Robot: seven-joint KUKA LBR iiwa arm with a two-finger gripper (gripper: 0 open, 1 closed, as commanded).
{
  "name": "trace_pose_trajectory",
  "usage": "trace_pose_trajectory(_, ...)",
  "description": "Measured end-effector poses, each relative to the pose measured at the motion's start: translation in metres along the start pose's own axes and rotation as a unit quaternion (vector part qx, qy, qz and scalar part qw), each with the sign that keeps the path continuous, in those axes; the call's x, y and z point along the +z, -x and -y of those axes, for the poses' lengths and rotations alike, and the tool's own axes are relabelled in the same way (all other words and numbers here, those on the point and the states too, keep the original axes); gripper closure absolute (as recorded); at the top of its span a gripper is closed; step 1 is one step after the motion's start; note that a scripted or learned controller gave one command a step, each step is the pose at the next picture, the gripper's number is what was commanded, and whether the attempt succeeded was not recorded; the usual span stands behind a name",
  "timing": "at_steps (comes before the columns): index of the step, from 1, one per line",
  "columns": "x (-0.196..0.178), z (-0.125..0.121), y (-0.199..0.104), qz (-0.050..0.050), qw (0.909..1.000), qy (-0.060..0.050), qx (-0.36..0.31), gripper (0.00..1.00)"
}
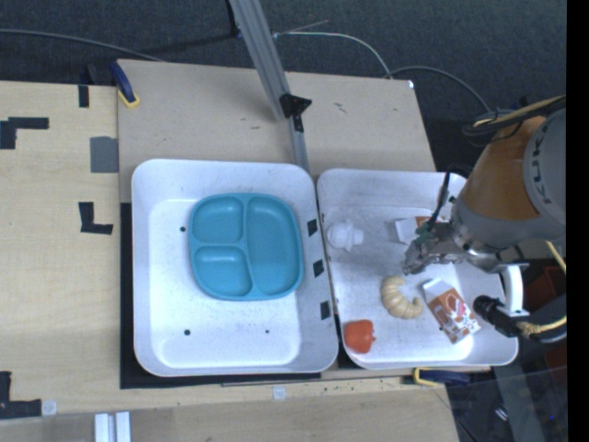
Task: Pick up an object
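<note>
Claw [416, 261] seemingly just above croissant [399, 296]

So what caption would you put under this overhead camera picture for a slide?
Robot arm's gripper hovers over right bin of small items beside a croissant; left bin holds a blue divided plate.

The tool [419, 258] hangs over the right bin [368, 190], just above a croissant [400, 296].

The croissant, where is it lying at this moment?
The croissant lies in the right bin, toward its front, between the red object at the front left corner and the small orange carton, just below the end effector.
</note>
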State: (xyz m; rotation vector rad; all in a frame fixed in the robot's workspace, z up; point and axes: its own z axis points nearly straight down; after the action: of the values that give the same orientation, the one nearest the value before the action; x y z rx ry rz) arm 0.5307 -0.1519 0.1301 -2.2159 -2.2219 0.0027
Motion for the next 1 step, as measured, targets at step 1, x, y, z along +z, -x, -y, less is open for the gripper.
trace_pose_trajectory(1,-0.0418,-0.0012,-0.0009,0.001,1.0000,0.003,0.001,1.00)
